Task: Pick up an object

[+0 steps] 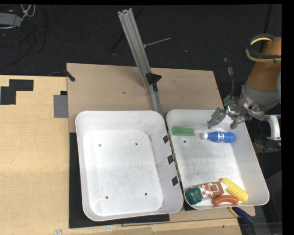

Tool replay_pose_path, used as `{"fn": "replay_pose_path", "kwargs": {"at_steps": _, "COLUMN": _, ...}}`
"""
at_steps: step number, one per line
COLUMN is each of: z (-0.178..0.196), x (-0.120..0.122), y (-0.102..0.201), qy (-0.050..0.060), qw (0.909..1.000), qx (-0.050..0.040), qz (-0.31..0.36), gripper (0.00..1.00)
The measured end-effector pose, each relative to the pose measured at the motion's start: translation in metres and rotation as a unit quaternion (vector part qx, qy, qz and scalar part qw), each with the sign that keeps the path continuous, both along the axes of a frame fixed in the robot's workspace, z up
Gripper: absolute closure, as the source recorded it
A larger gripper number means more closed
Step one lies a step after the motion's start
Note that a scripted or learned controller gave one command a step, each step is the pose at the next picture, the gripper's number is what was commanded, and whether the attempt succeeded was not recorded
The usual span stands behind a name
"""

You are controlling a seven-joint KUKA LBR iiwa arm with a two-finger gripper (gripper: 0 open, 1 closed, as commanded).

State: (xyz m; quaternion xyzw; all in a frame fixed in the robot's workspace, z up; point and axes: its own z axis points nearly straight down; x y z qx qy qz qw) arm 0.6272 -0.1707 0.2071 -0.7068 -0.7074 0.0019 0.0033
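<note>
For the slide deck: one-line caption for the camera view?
KUKA arm's gripper poised over the right bin, fingers open above a blue bottle; toys clustered at the near edge.

— What's around the gripper [225, 120] on your feed?

— Right beneath it I see the right white bin [209, 160]. Beyond that bin, away from the gripper, the left white bin [119, 165] sits touching it, with three small black clips [170, 159] along the seam.

— Anything further out?

— A slanted aluminium rail [138, 50] rises up-view of the gripper, over a tan board [105, 87]. Farthest from the gripper I make out a pale wood tabletop [32, 137] with a grey patch [60, 105], and loose cables [18, 13].
</note>
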Motion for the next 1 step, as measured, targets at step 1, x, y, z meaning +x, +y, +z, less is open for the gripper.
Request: {"fn": "replay_pose_path", "kwargs": {"at_steps": 1, "z": 0.0029, "x": 0.001, "y": 0.0003, "qy": -0.002, "qw": 1.0, "qx": -0.0008, "qz": 0.002, "gripper": 0.0}}
